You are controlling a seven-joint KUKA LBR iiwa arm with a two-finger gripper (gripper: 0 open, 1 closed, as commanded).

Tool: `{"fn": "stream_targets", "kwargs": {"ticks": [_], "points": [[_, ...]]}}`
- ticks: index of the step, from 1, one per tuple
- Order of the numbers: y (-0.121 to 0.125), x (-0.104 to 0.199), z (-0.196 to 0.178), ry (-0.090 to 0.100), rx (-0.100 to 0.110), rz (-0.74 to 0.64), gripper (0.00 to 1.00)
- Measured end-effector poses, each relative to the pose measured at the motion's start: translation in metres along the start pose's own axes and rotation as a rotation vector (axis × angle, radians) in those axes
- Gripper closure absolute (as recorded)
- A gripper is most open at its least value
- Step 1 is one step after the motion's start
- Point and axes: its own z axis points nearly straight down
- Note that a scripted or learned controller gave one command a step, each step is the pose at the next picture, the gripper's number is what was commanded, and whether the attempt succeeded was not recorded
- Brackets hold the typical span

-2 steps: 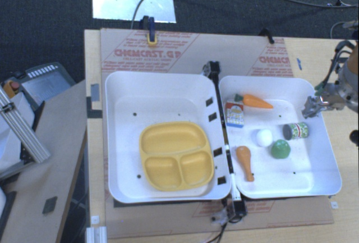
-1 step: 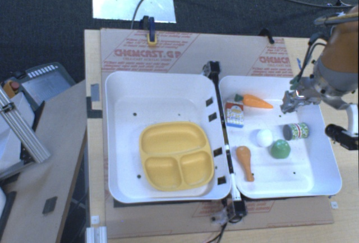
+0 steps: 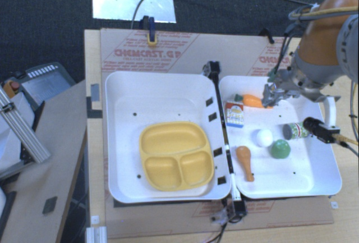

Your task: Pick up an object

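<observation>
The right bin [image 3: 320,180] holds an orange carrot [image 3: 252,101], a small red and white carton [image 3: 234,113], a white ball [image 3: 263,137], a green ball [image 3: 280,148], a small grey bottle [image 3: 294,131] and a tan drumstick [image 3: 245,161]. My gripper [image 3: 268,96] hangs over the back of this bin, right at the carrot's right end. The arm's grey body and orange band sit above it at the right. The fingertips are too small and dark to read.
The left bin [image 3: 123,101] contains a yellow divided plate [image 3: 176,154]. A black clip [image 3: 213,70] sits where the two bins meet at the back. A black part [image 3: 320,128] of the arm juts over the right bin's right side.
</observation>
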Motion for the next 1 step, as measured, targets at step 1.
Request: {"fn": "stream_targets", "kwargs": {"ticks": [1], "points": [[0.0077,0.0566,0.0083,0.0,0.002,0.0,1.0]]}}
